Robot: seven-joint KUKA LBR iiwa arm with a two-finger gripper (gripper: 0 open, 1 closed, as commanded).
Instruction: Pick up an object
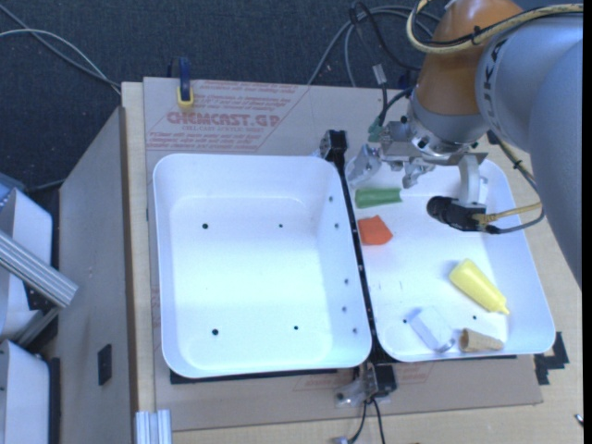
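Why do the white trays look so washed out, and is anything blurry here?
In the camera view, bright overhead light bleaches the left bin almost flat white, its walls barely distinguishable; the right bin is similarly pale, with soft shadows under the yellow object and orange block; the arm close to the lens looks soft and slightly blurred; the dark floor stays dim.

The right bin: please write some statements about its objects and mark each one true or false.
1. The green piece lies just above the orange block in the picture. True.
2. The yellow object lies in the left bin. False: it lies in the right bin.
3. The claw hangs over the right bin's far end, near the green piece. True.
4. The orange block sits at the near right corner. False: it sits near the divider between the bins.
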